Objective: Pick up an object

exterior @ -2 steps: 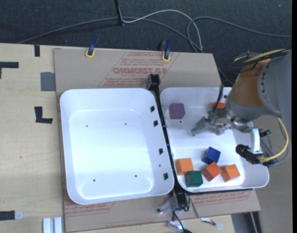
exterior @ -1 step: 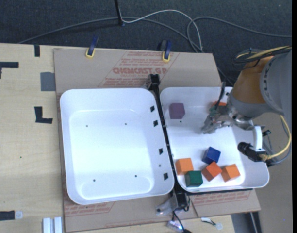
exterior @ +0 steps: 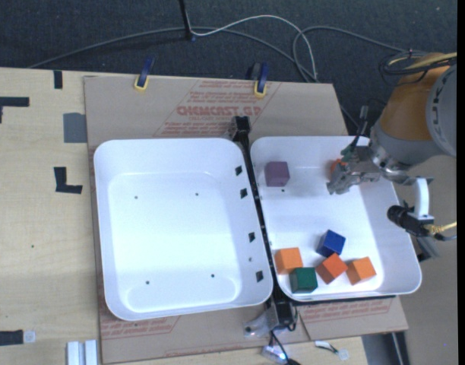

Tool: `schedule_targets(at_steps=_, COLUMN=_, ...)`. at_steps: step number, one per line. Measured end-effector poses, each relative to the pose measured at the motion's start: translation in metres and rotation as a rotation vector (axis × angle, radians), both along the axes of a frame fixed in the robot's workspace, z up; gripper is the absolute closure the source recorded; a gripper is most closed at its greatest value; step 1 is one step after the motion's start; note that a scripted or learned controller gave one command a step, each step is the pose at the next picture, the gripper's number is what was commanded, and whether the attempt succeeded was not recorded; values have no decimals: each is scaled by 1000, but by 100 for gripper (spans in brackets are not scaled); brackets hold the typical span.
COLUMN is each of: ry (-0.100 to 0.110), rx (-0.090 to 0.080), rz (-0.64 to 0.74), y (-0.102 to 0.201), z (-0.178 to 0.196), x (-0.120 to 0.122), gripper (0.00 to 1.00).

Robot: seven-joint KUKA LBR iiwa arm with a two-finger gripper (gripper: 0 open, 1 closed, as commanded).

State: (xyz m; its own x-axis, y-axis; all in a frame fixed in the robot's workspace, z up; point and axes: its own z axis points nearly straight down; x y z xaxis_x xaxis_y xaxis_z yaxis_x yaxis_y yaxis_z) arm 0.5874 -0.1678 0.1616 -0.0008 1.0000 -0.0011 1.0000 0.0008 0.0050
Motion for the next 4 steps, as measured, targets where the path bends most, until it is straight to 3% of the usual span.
schedule_targets(at_steps=2, ry=0, rx=0, rz=0, y=13, z=120, x=5, gripper=100)
schedule_targets(at_steps=4, ry=6, rx=2, rz=3, y=110, z=120, x=27, gripper=100)
